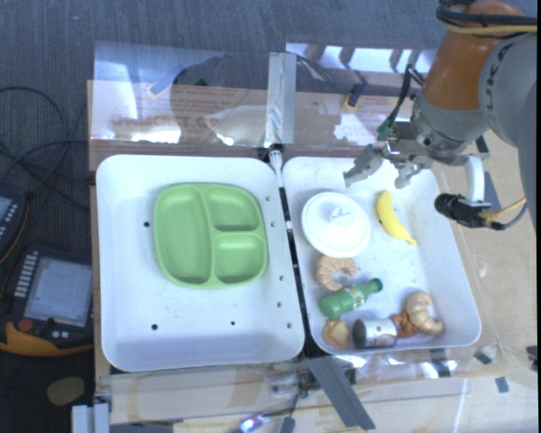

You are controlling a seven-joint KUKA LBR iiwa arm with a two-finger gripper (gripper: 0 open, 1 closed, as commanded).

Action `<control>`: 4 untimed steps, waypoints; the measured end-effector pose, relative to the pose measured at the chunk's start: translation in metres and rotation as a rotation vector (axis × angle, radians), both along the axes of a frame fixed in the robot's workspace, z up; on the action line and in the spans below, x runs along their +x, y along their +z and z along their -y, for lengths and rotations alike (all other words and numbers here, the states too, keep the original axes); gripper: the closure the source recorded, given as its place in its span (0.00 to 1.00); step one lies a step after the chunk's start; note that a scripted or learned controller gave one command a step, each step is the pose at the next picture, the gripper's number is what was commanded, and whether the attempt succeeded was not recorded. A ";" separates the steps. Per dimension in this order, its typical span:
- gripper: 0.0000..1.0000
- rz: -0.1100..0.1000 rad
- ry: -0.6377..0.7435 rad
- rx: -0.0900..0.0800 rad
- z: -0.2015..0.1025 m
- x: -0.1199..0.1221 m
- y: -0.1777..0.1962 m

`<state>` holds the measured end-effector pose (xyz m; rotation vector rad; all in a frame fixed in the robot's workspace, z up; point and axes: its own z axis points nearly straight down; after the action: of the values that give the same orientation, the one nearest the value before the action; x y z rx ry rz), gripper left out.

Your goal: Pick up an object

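Note:
My gripper [380,173] hovers over the far end of the right bin [451,269], open, with nothing between its fingers. Just below it lie a yellow banana [394,217] and a round white bowl [336,224]. Further toward the front are a croissant [336,271], a green bottle [349,299] on its side, a small can [374,333], a bread roll [335,334] and another pastry [421,312].
The left bin [126,314] holds a green divided plate [210,234]. A ridge [288,233] separates the two bins. Clear plastic panels [279,97] stand behind them. The arm's orange band [464,61] is above the right bin's far corner.

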<state>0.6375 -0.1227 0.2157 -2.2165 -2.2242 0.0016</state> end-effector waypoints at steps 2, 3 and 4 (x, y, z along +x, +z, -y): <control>0.00 0.000 0.354 -0.003 0.062 0.031 0.023; 0.00 0.000 0.384 -0.001 0.101 -0.032 -0.067; 0.00 -0.001 0.343 0.010 0.092 0.026 -0.122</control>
<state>0.6639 -0.2143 0.0933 -1.8000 -2.5641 -0.0085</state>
